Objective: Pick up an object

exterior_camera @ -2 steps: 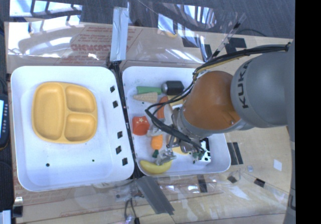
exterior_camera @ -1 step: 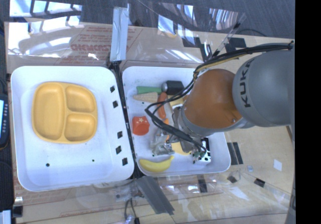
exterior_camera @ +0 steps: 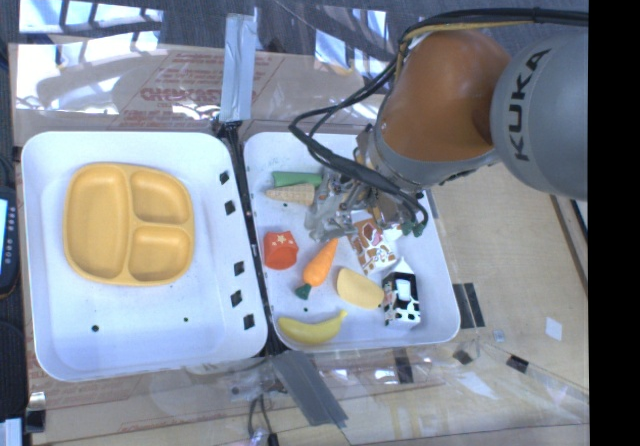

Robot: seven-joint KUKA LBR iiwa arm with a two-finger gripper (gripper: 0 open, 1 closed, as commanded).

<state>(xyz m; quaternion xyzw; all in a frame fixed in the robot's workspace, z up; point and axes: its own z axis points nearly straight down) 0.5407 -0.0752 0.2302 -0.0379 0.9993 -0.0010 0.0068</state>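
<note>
Plainly, much of the right bin (exterior_camera: 440, 279) is covered: the grey arm (exterior_camera: 540, 114) with its orange band (exterior_camera: 440, 99) comes in from the right and hides the bin's far right corner, and black cables loop over its far rim. The claw (exterior_camera: 330, 209) hangs low over the middle of that bin as a tangle of metal parts, too cluttered to make out; whether it is wide, narrow or holding something I cannot tell.

The toy carrot (exterior_camera: 320, 264) lies just on the near side of the claw, near the bin's centre. Its long axis runs on a slant, the orange tip toward the far right and the green top toward the near left. Left of it, close to the bin's left wall, sits a red tomato (exterior_camera: 281, 250). A cone-shaped piece (exterior_camera: 290, 196) and a green piece (exterior_camera: 297, 177) lie toward the far left corner, both pointing along the far rim. A banana (exterior_camera: 312, 328) curves along the near rim. A yellow wedge (exterior_camera: 358, 288) and a black-and-white cow carton (exterior_camera: 403, 298) lie toward the near right corner, and a brown-and-white patterned item (exterior_camera: 374, 246) is partly hidden under the claw.

The left bin (exterior_camera: 60, 334) holds a yellow divided plate (exterior_camera: 128, 224) toward its far left.
</note>
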